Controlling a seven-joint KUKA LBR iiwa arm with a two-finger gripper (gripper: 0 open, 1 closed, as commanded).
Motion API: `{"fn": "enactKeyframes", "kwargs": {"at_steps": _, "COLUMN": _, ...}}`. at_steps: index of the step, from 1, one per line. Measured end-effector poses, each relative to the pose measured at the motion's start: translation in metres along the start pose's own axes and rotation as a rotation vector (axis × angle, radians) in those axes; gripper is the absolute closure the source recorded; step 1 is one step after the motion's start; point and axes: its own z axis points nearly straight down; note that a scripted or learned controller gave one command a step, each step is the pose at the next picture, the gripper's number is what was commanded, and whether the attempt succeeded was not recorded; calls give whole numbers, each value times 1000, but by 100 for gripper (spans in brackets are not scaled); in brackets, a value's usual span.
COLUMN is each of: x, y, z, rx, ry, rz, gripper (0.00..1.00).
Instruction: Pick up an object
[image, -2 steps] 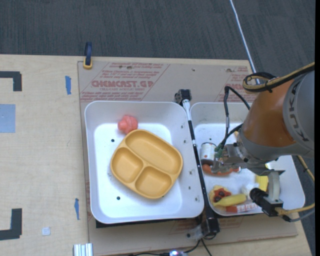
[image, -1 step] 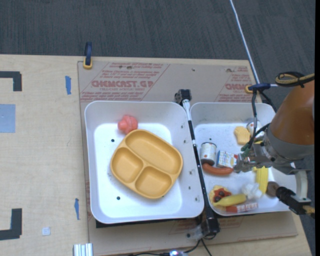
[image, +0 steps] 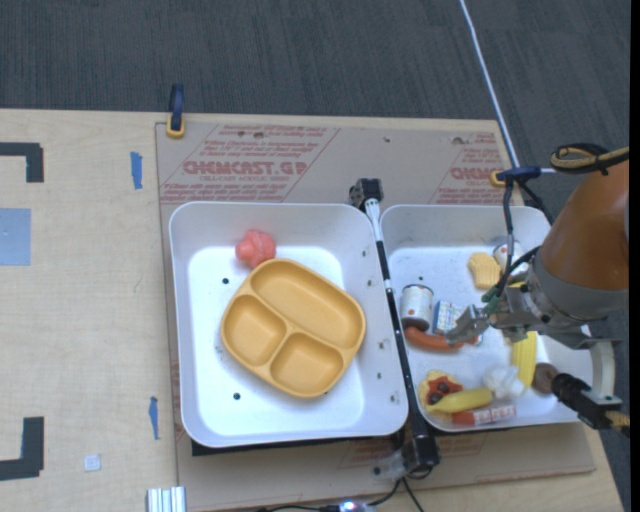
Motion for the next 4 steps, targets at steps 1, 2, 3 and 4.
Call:
{"fn": "enactKeyframes", "kwargs": {"at_steps": 1, "x": -2, "y": 0, "z": 99, "rx": -1, "ry": 1, "rz": 0, "gripper": 0}}
{"fn": "enactKeyframes", "kwargs": {"at_steps": 2, "x": -4, "y": 36, "z": 99, "rx": -1, "ry": 0, "rz": -1, "gripper": 0}}
{"fn": "enactKeyframes", "kwargs": {"at_steps": 3, "x": -5, "y": 0, "z": 99, "rx": -1, "ry": 1, "rz": 0, "gripper": 0}}
{"fn": "enactKeyframes", "kwargs": {"at_steps": 4, "x": -5, "y": 49, "z": 99, "rx": -2, "ry": 0, "rz": -1, "gripper": 0}}
